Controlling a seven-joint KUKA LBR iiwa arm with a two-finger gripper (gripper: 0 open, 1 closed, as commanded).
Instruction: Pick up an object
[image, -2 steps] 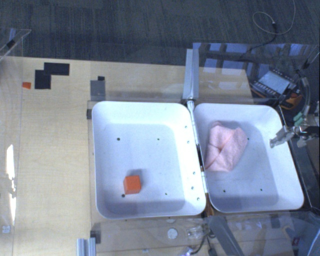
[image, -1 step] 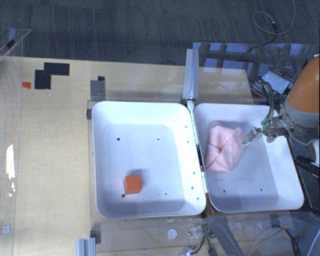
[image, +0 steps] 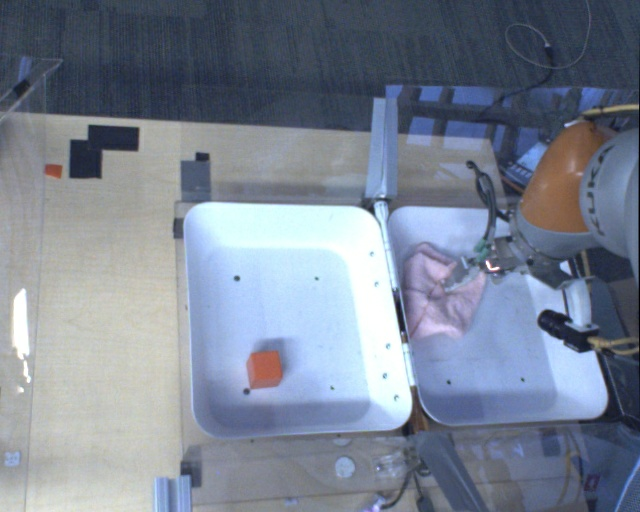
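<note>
While the end effector (image: 472, 272) sits at the crumpled pink cloth (image: 437, 295) in the right white bin (image: 520, 395), its opening unreadable, it should pinch a raised fold before lifting.

Arm (image: 590, 190) cropped at right edge.

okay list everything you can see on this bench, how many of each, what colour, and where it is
Bins: two, white, shallow, side by side on the bench.
Block: one, orange, lower left part of the left bin.
Cloth: one, pink, crumpled, left side of the right bin.
Bench: one, light wood, under both bins.
Black shapes: a few, flat, far left corner of the bench.
Small marker: one, orange, beside the black shapes.
Arm: one, grey with orange band, reaching in from the right.
Hand: one, at the cloth's right edge.
</note>
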